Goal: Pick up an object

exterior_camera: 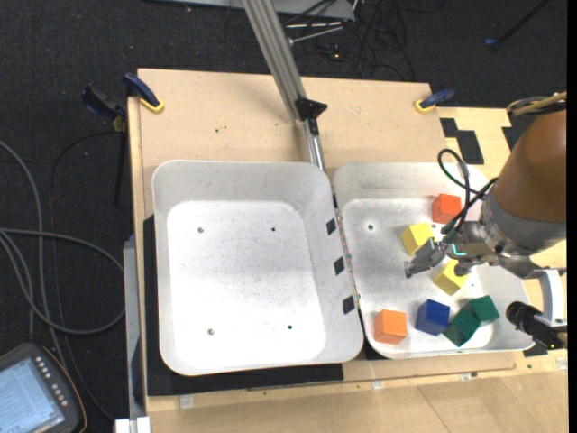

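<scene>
Grey metal fingers of the gripper (pixel 424 262) hang low over the right bin (pixel 383 183), between two yellow blocks. The fingers point toward the bin's left side and stand slightly apart, a narrow gap between them, with nothing visible in that gap. Behind them a teal light glows on the gripper body, and the arm (pixel 532 188), with its wide orange band, rises toward the view's right.

Just above the fingertips lies a yellow block (pixel 416 237), a small cube with a bright, matte face, tilted a little on the bin floor. Just beside the gripper on its lower right sits a second yellow block (pixel 450 278), partly covered by the gripper body. Whether either one touches the fingers cannot be told from this angle.

Farther up, near the arm, an orange block (pixel 445 207) rests close to the bin's back wall. Along the near edge of the same bin sit another orange cube (pixel 389 325), a blue cube (pixel 433 317) just beside it, and two green blocks (pixel 471 318) touching each other at the bin's lower right corner. All are plain, solid-coloured pieces of much the same size.

White and speckled, the left bin (pixel 180 188) lies side by side with the right one on the tan wooden bench (pixel 225 106). Blue and yellow clamps (pixel 144 93) grip the bench's far corners.
</scene>
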Tool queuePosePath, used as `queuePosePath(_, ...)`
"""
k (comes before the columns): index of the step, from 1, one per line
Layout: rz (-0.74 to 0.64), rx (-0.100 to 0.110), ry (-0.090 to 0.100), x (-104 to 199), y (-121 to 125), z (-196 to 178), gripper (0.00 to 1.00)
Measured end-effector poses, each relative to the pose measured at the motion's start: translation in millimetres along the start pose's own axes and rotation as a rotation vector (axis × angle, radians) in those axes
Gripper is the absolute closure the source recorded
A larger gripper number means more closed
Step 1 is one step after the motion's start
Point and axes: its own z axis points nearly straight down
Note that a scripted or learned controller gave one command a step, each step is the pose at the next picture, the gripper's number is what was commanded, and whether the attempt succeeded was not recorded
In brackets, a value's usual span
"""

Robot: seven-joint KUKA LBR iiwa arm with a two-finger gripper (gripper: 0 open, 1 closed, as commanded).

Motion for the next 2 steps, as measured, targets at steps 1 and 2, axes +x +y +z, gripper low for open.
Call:
queuePosePath(1, 0.001, 0.006, 0.001, -4, 2, 63, 0.0)
queuePosePath(2, 0.001, 0.006, 0.001, -3, 1, 116, 0.0)
